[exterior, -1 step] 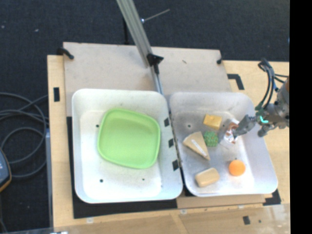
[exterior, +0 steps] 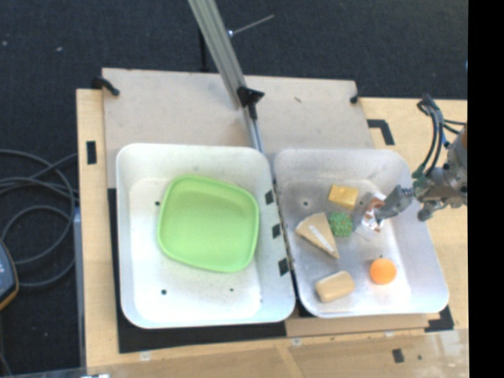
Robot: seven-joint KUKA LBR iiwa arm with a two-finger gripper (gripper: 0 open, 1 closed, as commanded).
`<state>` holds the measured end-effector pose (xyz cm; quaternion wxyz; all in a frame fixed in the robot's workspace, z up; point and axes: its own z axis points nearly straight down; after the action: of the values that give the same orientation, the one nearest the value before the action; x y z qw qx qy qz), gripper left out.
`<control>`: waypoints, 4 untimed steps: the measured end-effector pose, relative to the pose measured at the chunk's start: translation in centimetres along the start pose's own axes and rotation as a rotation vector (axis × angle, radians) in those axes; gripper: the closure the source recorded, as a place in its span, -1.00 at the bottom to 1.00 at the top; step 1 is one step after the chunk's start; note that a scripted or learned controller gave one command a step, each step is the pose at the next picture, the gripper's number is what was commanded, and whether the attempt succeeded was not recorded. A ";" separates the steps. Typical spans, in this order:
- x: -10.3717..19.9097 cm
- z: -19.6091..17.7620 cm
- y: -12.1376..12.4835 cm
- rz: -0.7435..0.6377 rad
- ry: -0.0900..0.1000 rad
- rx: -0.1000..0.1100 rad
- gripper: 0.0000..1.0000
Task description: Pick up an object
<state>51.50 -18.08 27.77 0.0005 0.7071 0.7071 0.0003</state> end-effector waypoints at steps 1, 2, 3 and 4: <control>0.5 4.4 0.2 0.000 0.001 0.004 -1.00; -0.2 8.9 0.0 0.001 0.001 0.004 -1.00; -0.9 14.8 0.2 0.001 0.001 0.006 -1.00; -1.0 13.5 0.3 0.002 0.000 -0.001 1.00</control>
<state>51.86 -19.05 14.31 0.0008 0.7077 0.7065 0.0006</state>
